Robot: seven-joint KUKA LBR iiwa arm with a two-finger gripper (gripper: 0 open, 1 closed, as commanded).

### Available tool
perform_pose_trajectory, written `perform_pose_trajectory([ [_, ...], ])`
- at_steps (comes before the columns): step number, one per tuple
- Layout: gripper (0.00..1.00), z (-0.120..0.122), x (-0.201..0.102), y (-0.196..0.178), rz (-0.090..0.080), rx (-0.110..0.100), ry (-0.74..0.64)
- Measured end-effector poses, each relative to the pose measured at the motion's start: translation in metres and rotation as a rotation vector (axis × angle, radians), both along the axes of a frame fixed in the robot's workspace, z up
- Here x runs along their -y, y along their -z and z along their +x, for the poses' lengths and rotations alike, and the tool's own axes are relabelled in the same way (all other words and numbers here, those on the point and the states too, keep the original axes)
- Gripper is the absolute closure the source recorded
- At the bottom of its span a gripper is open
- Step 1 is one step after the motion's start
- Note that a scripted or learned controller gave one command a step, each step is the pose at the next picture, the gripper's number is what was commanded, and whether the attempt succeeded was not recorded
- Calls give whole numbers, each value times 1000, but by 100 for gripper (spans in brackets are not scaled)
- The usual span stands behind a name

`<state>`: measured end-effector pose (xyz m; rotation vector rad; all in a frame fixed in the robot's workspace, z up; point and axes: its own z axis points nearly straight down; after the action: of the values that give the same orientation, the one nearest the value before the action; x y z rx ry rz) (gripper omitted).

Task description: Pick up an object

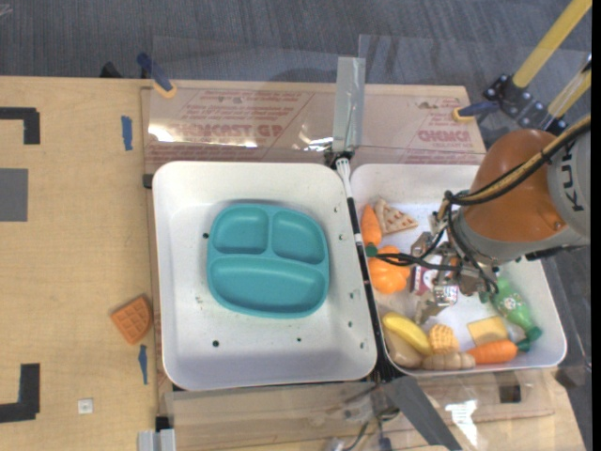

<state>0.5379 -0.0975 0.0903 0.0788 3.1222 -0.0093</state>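
Note:
My gripper (435, 301) hangs low over the middle of the right bin (549, 319), with the orange-banded wrist above it. Just left of it sits an orange fruit (387, 275). A yellow banana (408, 331) and a tan potato (405, 351) lie in front of it, beside a corn piece (439, 337). An orange carrot (372, 225) and a pizza slice (398, 219) lie at the back left of the bin. A cheese wedge (487, 329), a second carrot (494, 351) and a green bottle (516, 310) lie to the gripper's right.
The left bin (178, 252) holds a teal divided plate (269, 260). A waffle piece (131, 319) lies on the wooden bench left of the bins. A clear plastic panel (254, 120) stands behind both bins.

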Motion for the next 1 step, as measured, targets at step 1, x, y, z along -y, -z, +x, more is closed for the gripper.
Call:
perform_pose_trajectory([
  [1,0,-23,0,0,7,0,135],
])
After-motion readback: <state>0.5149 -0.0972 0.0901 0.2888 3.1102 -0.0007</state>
